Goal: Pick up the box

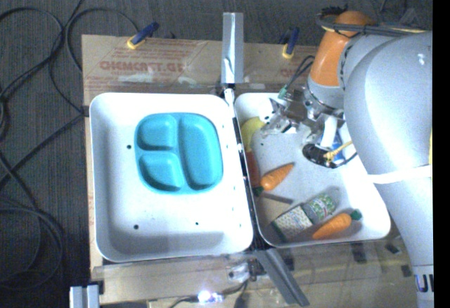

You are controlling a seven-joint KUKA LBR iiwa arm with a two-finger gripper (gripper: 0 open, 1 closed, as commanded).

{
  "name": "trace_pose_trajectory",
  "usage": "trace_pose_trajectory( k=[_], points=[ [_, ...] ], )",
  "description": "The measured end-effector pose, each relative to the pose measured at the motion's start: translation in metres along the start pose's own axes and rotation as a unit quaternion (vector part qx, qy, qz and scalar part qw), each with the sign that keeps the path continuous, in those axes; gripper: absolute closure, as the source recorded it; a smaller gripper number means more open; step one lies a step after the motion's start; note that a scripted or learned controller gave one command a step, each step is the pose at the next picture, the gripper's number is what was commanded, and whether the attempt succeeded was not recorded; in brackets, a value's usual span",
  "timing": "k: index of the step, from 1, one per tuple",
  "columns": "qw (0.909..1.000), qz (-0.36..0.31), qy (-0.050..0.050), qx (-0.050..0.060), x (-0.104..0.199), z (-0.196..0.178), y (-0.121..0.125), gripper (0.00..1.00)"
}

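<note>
Camera view, looking down at a slant: two shallow white plastic bins side by side on a brown cardboard-topped bench, w/ dark carpet and loose cables around. Left bin (105, 180), centre-left of frame, smooth glossy walls w/ rounded corners, carries a turquoise divided tray (180, 152), rounded-square, three compartments, matte plastic. Right bin (376, 226), centre-right, is busier. The box (306, 214) lies flat near that bin's lower edge, lower right of frame: small rectangular carton, printed green and grey, tilted diagonally. Just beside it, to the lower right, a carrot (335, 225), tapered orange w/ a green tip, close to touching the box. A second carrot (276, 176) sits mid-bin, up and left of the box, well apart from it. A yellow rounded object (250, 132) rests against the bin's left wall, upper part. The arm (394, 124), big smooth grey casing w/ an orange band (329, 60), comes in from the right of frame and covers the bin's right side. The gripper (288, 117) hangs over the upper part of the right bin, metallic and cluttered w/ wires; can't tell how far its jaws are apart, nothing seen between them. The box is well below it in frame, not touched.
</note>
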State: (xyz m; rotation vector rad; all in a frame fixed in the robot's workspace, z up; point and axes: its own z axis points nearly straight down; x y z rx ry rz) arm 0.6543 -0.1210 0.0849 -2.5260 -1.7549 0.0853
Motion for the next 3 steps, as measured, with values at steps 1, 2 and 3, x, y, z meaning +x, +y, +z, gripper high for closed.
trace_pose_trajectory(
  k=[1, 2, 3],
  points=[
    [0.9983, -0.036, 0.002, -0.045, -0.044, 0.001, -0.040, 0.00],
    [0.9983, -0.037, 0.002, -0.045, -0.044, 0.001, -0.040, 0.00],
    [0.9922, 0.125, -0.003, -0.007, -0.020, 0.001, -0.002, 0.00]
  ],
)
